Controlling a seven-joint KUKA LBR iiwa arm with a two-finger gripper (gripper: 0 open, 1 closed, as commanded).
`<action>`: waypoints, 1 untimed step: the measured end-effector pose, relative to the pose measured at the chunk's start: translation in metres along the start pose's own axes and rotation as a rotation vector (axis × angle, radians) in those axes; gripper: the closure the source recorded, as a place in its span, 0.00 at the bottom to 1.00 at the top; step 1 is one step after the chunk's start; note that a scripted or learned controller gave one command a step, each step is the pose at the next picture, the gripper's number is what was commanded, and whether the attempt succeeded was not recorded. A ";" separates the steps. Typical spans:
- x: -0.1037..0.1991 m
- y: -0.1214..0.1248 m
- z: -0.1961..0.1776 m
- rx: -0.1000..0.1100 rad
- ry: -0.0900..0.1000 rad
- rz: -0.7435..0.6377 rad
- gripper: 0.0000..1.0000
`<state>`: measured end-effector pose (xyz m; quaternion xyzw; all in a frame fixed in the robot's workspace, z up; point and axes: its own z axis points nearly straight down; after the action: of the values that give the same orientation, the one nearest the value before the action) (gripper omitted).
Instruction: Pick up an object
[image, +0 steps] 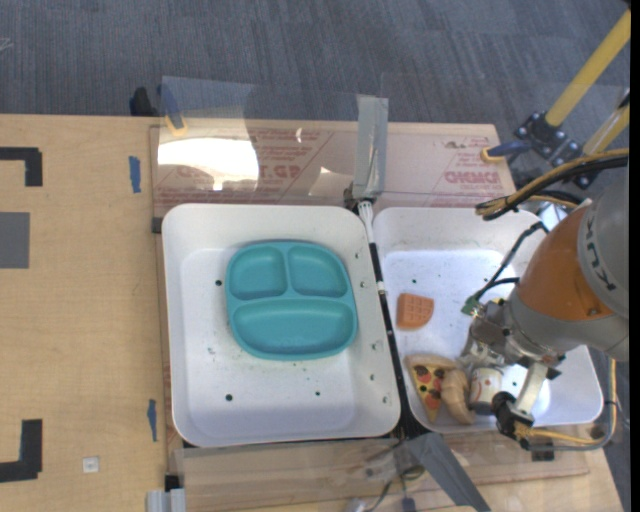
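An orange, wedge-shaped piece (415, 310) lies in the right bin (440, 255), near its left wall. A toy pizza slice (437, 384) with a tan crust lies by that bin's front edge. My gripper (482, 383) hangs low over the front of the right bin, just right of the pizza slice's crust. Nothing shows between its fingers from here. The arm's orange band (565, 280) sits above it at the right.
A teal plate (291, 299) with three compartments rests in the middle of the left bin (200, 380). A clear plastic sheet (260, 165) stands behind both bins. Brown bench surface stretches to the left.
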<state>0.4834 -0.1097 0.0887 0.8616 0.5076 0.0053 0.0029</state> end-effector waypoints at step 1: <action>-0.012 0.006 0.000 0.004 -0.001 0.257 1.00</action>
<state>0.4826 -0.1232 0.0882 0.9195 0.3931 0.0043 0.0009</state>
